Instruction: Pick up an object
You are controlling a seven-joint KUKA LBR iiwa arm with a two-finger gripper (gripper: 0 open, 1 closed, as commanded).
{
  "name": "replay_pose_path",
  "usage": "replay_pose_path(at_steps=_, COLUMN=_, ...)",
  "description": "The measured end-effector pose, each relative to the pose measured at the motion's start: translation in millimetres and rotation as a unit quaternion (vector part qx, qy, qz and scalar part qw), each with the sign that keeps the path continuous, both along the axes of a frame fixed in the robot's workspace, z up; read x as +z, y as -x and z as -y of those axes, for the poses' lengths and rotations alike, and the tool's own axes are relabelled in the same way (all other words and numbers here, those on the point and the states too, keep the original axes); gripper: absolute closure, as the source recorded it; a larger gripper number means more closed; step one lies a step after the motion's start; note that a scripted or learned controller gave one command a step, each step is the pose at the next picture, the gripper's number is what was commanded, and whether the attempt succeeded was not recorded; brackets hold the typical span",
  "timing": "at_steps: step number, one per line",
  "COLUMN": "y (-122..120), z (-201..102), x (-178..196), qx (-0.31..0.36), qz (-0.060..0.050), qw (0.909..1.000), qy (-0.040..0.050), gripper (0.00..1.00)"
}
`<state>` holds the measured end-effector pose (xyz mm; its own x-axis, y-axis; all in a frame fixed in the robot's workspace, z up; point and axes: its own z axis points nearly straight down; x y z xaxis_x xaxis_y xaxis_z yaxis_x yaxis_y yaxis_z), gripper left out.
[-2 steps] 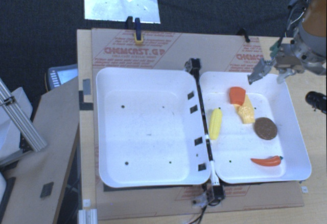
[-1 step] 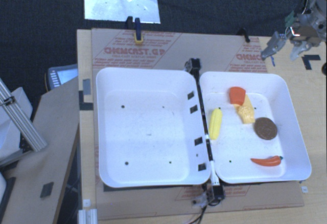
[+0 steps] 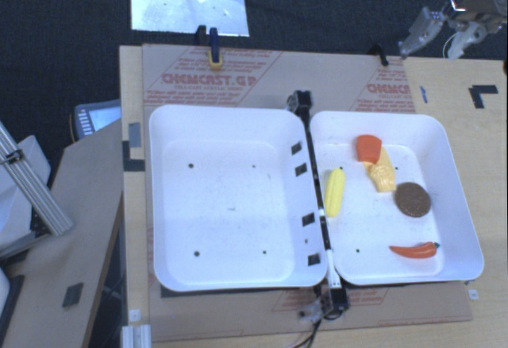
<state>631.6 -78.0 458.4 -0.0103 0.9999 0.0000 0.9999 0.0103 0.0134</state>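
Five small toy foods, among them a corn cob (image 3: 335, 191) and red chilli (image 3: 413, 250), lie in the right bin (image 3: 456, 172), probably light, rigid, best pinched across their narrow width; the gripper (image 3: 444, 25), grip state indiscernible, hangs above.

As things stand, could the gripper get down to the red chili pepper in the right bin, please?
Probably yes: the red chili pepper lies apart from the other items, uncovered, and the gripper is high above the bench.

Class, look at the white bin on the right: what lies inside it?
Inside the right white bin lie a yellow corn cob, an orange block touching a pale yellow piece, a brown round disc and a red-orange chilli pepper. Nothing looks covered.
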Motion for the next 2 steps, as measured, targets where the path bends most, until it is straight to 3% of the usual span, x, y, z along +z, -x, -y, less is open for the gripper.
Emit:
replay_pose_path(at_steps=1, y=-14.0, z=-96.3, x=82.4, qx=0.002, qz=0.000, qw=1.0000, qy=-0.0016, gripper=0.00)
replay_pose_path(at_steps=2, y=-37.3, z=-153.1, x=76.1, qx=0.000, qz=-0.005, qw=1.0000, qy=-0.0008, gripper=0.00)
